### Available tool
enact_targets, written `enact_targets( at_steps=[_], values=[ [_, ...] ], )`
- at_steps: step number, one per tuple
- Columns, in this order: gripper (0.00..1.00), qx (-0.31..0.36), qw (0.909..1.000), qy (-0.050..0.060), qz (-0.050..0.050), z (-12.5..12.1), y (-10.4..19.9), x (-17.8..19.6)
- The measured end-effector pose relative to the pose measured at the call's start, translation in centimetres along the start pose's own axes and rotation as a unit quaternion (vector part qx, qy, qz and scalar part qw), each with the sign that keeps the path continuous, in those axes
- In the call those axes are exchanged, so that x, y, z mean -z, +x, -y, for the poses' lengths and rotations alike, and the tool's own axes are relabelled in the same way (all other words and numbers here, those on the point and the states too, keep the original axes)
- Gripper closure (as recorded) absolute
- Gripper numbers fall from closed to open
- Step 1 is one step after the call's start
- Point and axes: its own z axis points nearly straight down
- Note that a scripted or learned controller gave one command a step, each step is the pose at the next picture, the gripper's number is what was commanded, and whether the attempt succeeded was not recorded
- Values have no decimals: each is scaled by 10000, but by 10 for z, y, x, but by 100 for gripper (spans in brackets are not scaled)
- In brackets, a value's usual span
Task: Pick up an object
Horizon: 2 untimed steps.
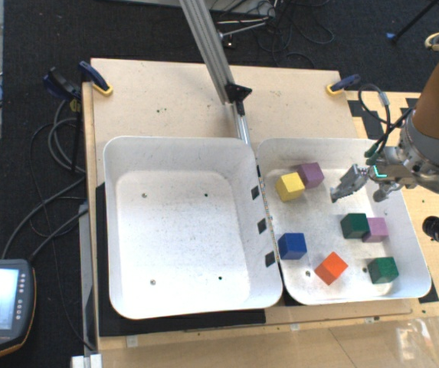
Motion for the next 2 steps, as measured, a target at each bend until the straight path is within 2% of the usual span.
enact_targets(
  at_steps=[1,2],
  values=[
    [0,-7,10000,-19,4,-1,0,2],
    [0,-11,10000,4,-1,9,4,-52]
  ],
)
